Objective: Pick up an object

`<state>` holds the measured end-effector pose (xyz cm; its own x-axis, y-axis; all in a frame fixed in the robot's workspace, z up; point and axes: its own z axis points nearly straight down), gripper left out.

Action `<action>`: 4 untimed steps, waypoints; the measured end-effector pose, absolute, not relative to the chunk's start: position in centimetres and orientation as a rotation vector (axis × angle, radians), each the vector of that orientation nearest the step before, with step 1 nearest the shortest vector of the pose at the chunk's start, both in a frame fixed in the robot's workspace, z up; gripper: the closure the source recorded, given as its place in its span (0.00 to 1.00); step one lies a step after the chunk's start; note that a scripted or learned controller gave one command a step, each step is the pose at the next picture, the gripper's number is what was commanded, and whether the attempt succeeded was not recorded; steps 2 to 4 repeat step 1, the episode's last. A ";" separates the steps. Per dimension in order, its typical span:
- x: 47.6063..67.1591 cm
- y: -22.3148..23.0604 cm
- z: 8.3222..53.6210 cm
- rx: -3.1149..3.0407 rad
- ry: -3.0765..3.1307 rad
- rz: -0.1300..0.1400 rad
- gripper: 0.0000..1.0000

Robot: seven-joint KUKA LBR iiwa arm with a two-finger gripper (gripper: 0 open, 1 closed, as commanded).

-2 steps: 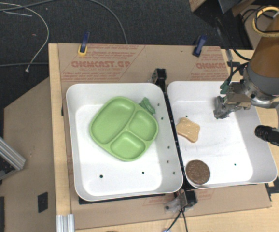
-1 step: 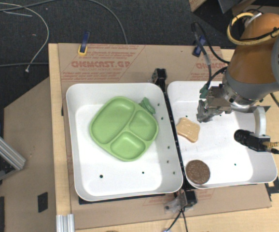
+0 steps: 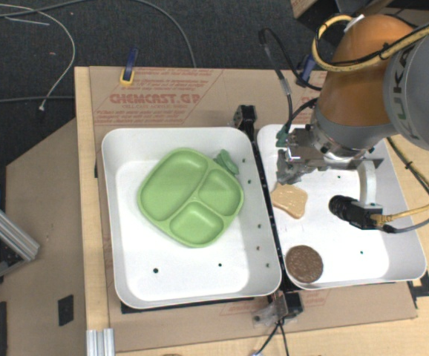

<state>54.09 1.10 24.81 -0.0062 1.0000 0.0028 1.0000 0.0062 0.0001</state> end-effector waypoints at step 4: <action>53.7 5.6 23.4 -2.211 -2.224 0.003 1.00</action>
